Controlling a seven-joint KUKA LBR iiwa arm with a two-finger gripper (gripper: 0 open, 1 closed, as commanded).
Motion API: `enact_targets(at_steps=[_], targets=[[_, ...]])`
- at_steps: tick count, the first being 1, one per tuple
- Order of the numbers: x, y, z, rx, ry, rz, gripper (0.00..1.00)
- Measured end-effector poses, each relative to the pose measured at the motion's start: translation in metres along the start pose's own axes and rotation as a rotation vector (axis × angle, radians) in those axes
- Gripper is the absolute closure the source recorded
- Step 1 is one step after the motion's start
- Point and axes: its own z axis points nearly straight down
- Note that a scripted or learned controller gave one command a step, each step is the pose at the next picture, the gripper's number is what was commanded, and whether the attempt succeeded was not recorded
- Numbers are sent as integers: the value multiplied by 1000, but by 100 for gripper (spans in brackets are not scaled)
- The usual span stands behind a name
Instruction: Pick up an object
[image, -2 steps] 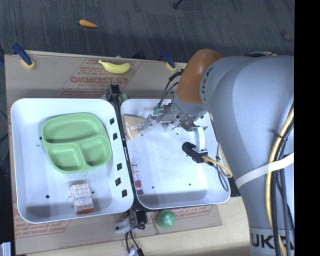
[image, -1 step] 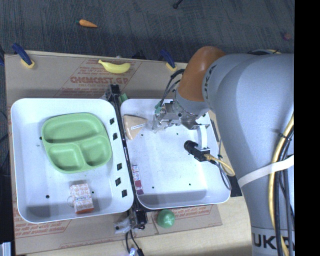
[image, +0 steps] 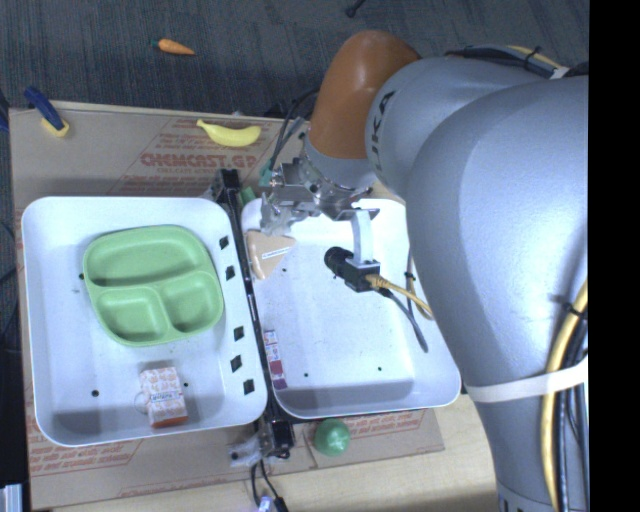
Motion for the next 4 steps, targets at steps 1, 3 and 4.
enact_targets(at_steps=[1,3,4], targets=[[-2,-1,1,3,-2,2,0],[-103,14,74,8,-3,4,0],[-101,-50,102,7,-3,2,0]])
